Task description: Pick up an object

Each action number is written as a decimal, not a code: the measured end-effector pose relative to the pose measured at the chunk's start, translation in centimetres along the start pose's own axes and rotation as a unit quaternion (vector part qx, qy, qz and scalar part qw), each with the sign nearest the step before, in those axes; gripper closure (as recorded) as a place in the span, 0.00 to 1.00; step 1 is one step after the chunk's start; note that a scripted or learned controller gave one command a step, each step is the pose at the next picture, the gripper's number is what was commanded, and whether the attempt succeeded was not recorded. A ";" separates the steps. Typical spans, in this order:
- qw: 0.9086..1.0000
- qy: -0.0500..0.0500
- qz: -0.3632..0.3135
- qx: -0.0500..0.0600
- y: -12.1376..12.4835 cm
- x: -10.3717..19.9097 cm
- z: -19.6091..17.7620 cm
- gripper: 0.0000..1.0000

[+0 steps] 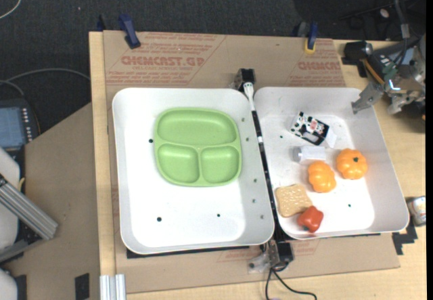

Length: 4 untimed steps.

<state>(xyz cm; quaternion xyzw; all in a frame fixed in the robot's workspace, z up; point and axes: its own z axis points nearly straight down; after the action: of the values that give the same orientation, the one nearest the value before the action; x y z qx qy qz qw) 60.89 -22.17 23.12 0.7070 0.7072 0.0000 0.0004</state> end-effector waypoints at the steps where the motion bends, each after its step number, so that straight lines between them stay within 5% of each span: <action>1: 1.000 0.003 0.002 0.007 -7.1 -0.2 10.5 0.00; 2: 1.000 0.001 0.002 0.001 -13.2 0.2 4.6 0.00; 3: 1.000 0.006 -0.004 -0.001 -3.7 0.5 15.0 0.00; 4: 1.000 0.002 0.001 0.003 -12.0 3.3 14.7 0.00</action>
<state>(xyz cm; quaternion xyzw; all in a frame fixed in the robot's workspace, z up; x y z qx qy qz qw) 48.92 -18.90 8.45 0.7077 0.7065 -0.0009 -0.0035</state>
